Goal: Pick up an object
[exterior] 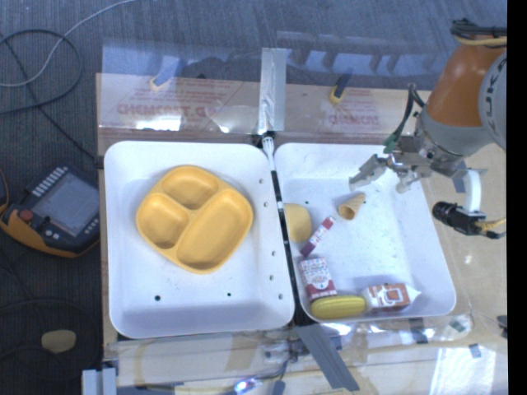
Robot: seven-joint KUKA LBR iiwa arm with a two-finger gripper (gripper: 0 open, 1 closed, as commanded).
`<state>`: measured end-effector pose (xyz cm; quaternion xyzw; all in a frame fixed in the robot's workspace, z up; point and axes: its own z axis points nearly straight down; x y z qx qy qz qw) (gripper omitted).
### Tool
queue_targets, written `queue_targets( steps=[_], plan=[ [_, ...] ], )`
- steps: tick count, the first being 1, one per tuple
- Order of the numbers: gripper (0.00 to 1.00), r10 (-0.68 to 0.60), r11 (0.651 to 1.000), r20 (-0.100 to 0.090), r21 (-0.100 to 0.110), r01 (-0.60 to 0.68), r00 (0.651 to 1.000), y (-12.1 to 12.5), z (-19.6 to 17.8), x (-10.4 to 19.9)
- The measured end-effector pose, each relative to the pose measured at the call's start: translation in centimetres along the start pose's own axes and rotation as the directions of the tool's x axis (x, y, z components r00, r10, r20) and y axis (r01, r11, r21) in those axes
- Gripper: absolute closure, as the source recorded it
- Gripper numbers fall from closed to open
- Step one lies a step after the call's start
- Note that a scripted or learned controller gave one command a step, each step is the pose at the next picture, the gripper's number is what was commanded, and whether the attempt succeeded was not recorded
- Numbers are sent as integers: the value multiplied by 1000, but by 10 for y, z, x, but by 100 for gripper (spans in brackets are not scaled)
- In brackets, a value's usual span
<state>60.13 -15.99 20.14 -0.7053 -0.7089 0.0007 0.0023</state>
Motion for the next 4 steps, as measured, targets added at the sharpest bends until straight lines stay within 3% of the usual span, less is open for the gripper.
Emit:
queue_targets(
  steps=[1,2,3,4],
  plan=[
    [0,-97,995,2,-1,97,995,22,104,-24],
    [0,-164,986,13,-12,164,986,24,112,15],
    [100,-165,986,9,-13,165,986,25,103,16],
    [100,-100,995,4,0,100,995,57,7,88]
  ],
)
